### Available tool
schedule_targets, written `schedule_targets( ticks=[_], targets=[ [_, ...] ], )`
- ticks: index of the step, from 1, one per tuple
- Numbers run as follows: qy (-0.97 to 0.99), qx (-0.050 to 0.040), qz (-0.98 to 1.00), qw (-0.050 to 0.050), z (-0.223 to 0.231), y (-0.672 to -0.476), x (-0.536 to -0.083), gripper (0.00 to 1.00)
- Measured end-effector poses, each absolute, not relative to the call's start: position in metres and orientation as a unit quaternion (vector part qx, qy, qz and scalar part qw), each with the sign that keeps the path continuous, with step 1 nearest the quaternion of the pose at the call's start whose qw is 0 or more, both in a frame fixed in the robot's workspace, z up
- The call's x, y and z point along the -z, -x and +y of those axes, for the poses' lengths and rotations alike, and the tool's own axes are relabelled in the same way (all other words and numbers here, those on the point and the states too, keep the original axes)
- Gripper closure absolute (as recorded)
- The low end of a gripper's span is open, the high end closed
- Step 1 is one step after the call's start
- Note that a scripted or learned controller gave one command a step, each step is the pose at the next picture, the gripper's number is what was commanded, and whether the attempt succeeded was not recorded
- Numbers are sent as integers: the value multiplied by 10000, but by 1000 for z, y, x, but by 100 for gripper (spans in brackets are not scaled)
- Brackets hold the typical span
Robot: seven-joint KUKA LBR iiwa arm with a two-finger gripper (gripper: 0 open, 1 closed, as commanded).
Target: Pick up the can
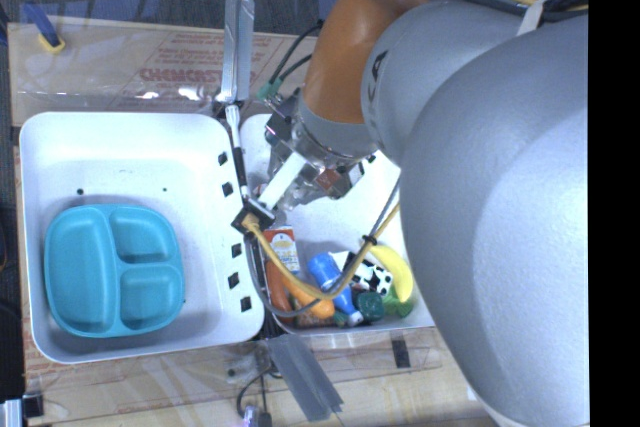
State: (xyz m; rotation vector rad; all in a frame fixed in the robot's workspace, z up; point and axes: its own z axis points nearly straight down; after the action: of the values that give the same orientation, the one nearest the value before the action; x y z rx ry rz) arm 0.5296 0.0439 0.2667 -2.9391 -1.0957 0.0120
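Rounded grey arm (500, 165), smooth blue compartment tray (115, 267) — glossy.

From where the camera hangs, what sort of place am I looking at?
Probably a robot test bench in a lab: a big grey arm reaches over two shallow white bins, one holding a blue sectioned tray, the other a jumble of small toys and packets.

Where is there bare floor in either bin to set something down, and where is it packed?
The left bin has bare floor along its far side, above the blue tray, and a strip between that tray and the divider. The right bin is crowded: a carton, a banana and small toys pile at its near end, with the arm covering the rest.
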Motion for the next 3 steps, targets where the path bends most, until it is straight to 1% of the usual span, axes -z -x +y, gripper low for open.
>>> schedule_targets(
  ticks=[1, 2, 3],
  targets=[
    [9946, -17, -1034, 7, 87, -501, -233, 100],
    [9679, -9, -2514, 9, 156, -484, -290, 100],
    [9946, 4, -1033, -1, 218, -477, -313, 100]
  ],
)
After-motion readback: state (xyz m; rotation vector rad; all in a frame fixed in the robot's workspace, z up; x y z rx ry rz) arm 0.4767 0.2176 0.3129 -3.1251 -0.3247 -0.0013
